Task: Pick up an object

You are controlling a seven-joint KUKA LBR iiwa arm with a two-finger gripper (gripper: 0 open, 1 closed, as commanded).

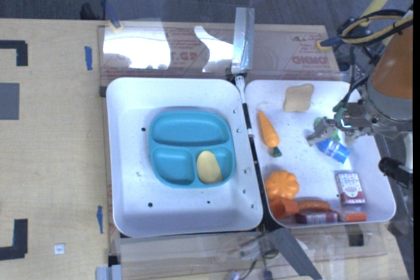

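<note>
A pale wooden bench (52, 160) is carrying two shallow white bins side by side, and taking the divider (248, 134) between them as the landmark, the left bin (125, 141) is sitting to its left, holding one blue divided tray (190, 131) with one yellow lemon-like piece (209, 167) lying in its lower right compartment. Just right of the divider, in the right bin (384, 174), one toy carrot (268, 131) is lying at a slant, one small orange pumpkin (282, 184) below it, one beige bread-like piece (298, 98) above, and along the near wall a red sausage-like toy (312, 206) and one small red-and-white carton (349, 188). Far right of the divider, the gripper (328, 131) is hovering low at a small blue bottle (335, 150), the likely target; whether it is clenched or released cannot be told. The bottle is probably light, stiff and slick, so taking it across its body seems safest.
</note>
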